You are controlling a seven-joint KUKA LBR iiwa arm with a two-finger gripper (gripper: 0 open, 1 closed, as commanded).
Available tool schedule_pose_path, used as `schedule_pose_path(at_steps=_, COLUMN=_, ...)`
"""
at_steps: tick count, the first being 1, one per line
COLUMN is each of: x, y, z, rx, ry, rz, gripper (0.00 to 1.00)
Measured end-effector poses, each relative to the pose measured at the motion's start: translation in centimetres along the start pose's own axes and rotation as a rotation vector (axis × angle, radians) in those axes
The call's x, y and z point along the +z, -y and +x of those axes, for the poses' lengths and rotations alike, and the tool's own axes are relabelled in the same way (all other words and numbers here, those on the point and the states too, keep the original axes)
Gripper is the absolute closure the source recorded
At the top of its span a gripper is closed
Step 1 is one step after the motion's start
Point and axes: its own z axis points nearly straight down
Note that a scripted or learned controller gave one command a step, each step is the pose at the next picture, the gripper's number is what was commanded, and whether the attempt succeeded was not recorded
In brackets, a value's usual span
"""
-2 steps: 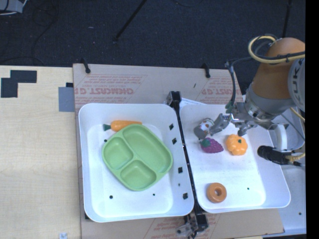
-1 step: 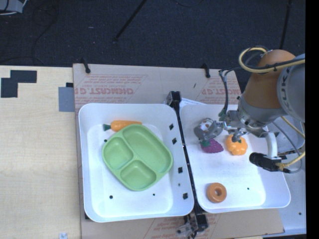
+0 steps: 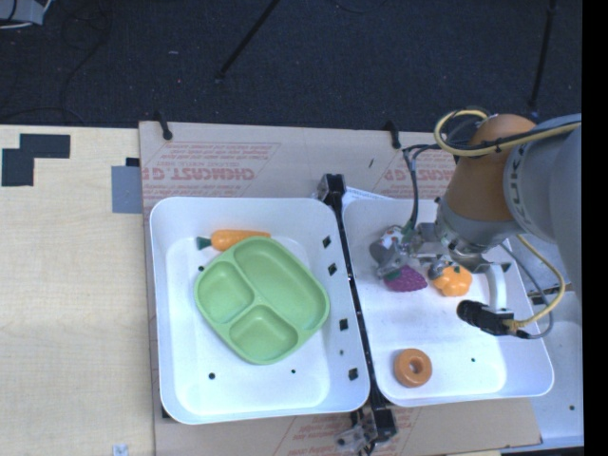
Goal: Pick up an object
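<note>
Reach into the right bin point(image 3: 456, 350) had put the gripper point(image 3: 392, 253) low over the bin's far half, with a small purple toy point(image 3: 409, 279) just beside it on the near side, touching it or nearly so. Whether the gripper was released or clenched could not be told from this slant, and nothing could be seen held in it.

An orange toy point(image 3: 452, 279) lay just beyond the purple one, toward the arm's side of the gripper, close enough to be nudged. A doughnut point(image 3: 413, 367) sat well apart from the gripper, toward the bin's near rim. The green plate point(image 3: 261, 299) and the carrot point(image 3: 237, 238) lay far off on the gripper's other side, in the left bin point(image 3: 180, 350).

The purple toy seemed the likeliest target. To do the step well, the gripper would need to be centred over that toy rather than beside it, opened wide enough to straddle it, and lowered until its tips were almost at the bin floor. The toy looked low and rounded, so a shallow or off-centre close would probably squeeze it out sideways. Closing across the narrower width, away from the orange toy, would lessen the chance of catching both. A straight, slow lift would then show whether the grasp had taken.
</note>
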Motion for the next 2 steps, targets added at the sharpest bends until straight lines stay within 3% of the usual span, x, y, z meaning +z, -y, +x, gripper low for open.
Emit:
schedule_pose_path(at_steps=1, x=-1.3, y=0.0, z=-0.1, rx=0.004, ry=0.0, rz=-0.001, gripper=1.0)
schedule_pose_path(at_steps=2, x=-6.5, y=-0.7, z=-1.0, rx=0.006, ry=0.002, rz=-0.008, gripper=1.0)
